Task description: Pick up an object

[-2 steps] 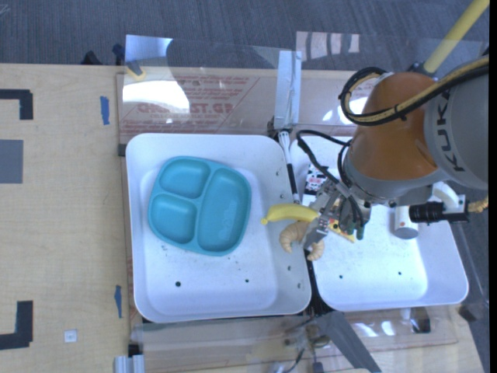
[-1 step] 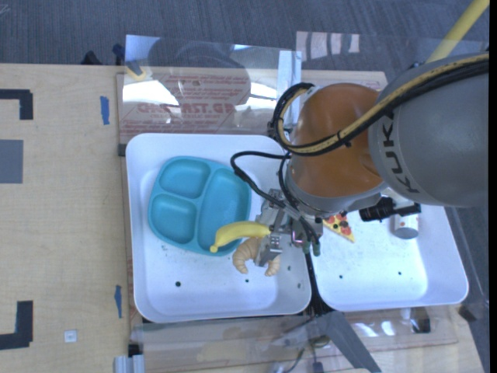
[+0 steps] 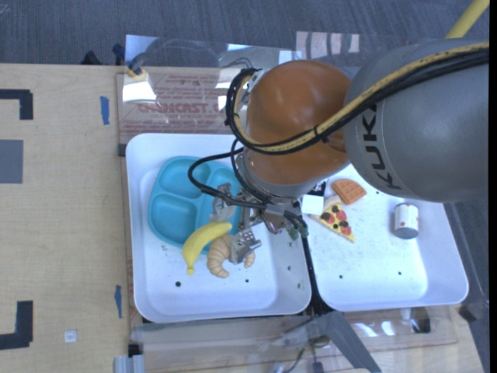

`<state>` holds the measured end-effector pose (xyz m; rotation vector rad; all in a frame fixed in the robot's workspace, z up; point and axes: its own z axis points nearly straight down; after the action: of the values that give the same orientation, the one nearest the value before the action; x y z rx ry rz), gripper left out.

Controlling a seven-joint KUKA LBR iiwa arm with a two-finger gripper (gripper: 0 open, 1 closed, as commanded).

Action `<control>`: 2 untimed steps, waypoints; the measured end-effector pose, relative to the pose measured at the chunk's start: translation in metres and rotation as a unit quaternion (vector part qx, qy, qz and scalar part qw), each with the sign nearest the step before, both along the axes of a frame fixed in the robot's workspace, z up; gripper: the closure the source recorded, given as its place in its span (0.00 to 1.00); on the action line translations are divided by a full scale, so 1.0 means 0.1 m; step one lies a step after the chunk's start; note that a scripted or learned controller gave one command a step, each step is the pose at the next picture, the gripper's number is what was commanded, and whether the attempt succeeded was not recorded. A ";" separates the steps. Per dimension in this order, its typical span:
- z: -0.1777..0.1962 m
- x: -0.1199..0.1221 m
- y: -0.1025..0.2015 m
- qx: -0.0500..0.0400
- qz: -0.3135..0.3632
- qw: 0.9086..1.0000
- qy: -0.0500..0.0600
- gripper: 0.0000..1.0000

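Camera view shows me the gripper (image 3: 247, 243) lowered into the left bin (image 3: 147, 286) directly over the croissant (image 3: 221, 256), which lies touching the banana (image 3: 203, 241) beside the blue divided tray (image 3: 177, 200); gripper state: I cannot tell.

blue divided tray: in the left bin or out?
In. The blue divided tray lies flat inside the left bin, upper-left part, with the banana overlapping its lower edge; the arm hides its right end.
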<state>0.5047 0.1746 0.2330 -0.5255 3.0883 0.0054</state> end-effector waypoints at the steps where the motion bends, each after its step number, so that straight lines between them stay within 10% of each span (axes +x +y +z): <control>1: 0.11 0.01 0.01 0.001 0.000 1.000 -0.004 1.00; 2: 0.22 0.03 0.03 0.002 0.001 1.000 -0.007 1.00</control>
<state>0.5073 0.1774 0.2549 -0.5259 3.0725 0.0083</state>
